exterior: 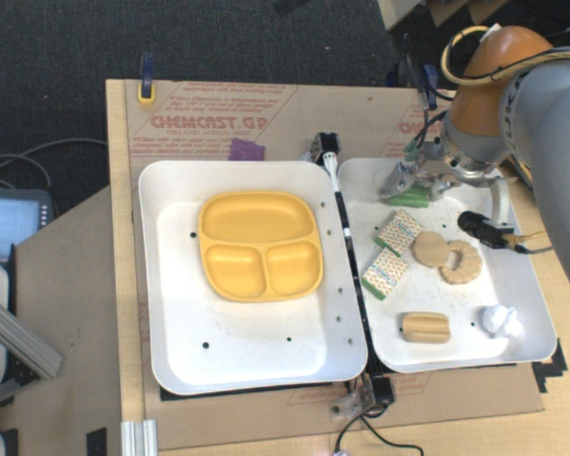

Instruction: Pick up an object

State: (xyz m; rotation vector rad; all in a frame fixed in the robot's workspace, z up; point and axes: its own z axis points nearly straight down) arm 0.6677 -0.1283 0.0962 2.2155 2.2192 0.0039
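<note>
A yellow three-part plate was seen lying in the left bin. On the brown board behind it, the red print "CHEMCAST GP" could be read. In the right bin, a small, flat green object was found near the back left corner, just behind two patterned packets. The gripper was held low, directly over the green object; whether it was apart, together or clamped on the object could not be told. The grey arm was bent in from the right, with its orange band raised above the bin's back edge.
</note>
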